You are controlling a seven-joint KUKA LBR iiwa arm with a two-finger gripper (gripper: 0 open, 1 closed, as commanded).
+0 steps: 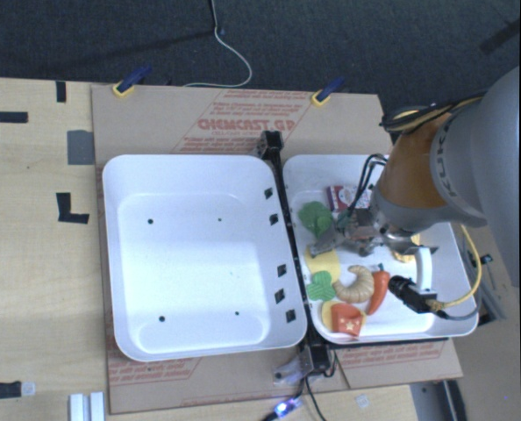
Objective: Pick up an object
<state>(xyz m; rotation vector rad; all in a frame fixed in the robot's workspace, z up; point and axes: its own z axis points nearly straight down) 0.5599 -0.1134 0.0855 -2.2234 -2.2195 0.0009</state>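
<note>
the grey arm with the orange band reaches into the right shallow white plastic bin (453, 323), and its gripper (348, 232) is low over the things there. the fingers are dark and mixed with the objects under them, so i cannot tell if they are wide or narrow, or if they hold something. just left of the fingers lies a dark green leafy toy (314, 216). right under them is a flat pale yellow piece (325, 259). below the fingers are a small light green toy (319, 282), a tan curved croissant-shaped toy (357, 284), a long red-orange chili-shaped toy (379, 292) and a red wedge-shaped toy (346, 320). above the fingers is a small red and white packet (339, 198). the left shallow white plastic bin (120, 235) is far left of the fingers. both bins stand on a brown cardboard sheet (234, 125) on the surface.
</note>
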